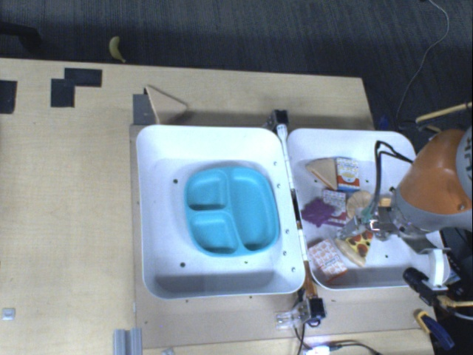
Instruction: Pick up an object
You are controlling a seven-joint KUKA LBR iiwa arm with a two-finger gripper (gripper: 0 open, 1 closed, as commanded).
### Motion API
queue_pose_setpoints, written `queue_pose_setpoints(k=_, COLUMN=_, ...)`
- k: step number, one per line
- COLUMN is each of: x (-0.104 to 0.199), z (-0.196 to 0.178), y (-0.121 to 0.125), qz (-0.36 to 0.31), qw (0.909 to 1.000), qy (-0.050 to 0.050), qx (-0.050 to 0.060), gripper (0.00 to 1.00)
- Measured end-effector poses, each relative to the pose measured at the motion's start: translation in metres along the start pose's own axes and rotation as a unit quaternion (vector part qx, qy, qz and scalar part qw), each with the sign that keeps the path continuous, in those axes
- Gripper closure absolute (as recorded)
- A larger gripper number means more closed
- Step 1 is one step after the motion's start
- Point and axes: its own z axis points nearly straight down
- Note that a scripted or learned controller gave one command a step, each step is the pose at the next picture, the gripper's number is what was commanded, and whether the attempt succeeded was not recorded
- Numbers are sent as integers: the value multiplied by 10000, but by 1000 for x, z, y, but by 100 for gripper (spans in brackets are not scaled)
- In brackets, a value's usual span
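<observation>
The right bin (388, 143) holds several small items. A red, white and blue carton (347, 173) lies at the back beside a tan wedge (321, 173). A purple piece (318, 213) and a silver wrapper (334, 197) lie near the bin's left wall. A pink checkered packet (327, 258) sits at the front left, with a pizza-slice toy (358, 247) to its right. My gripper (366, 225) hangs low over the bin's middle, right above the pizza-slice toy and next to a round tan piece (360, 201).
The left bin (159, 198) holds a blue compartment tray (230, 209). The arm's orange band (437, 180) covers the right bin's right side. A black divider bar (290, 176) runs between the bins. Cables and clips lie at the bench's front edge (307, 313).
</observation>
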Motion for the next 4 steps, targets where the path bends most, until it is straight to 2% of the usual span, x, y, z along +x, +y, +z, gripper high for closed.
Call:
queue_pose_setpoints(k=1, x=0, z=-14, y=4, qz=-4, qw=10000, qy=-1, qx=-46, gripper=100)
queue_pose_setpoints(k=2, x=94, z=-96, y=51, qz=-20, qw=10000, qy=27, qx=63, gripper=100)
queue_pose_setpoints(k=3, x=94, z=-95, y=51, qz=-16, qw=10000, qy=23, qx=68, gripper=0)
queue_pose_setpoints(k=4, x=38, z=2, y=27, qz=-8, qw=10000, qy=15, qx=52, gripper=0)
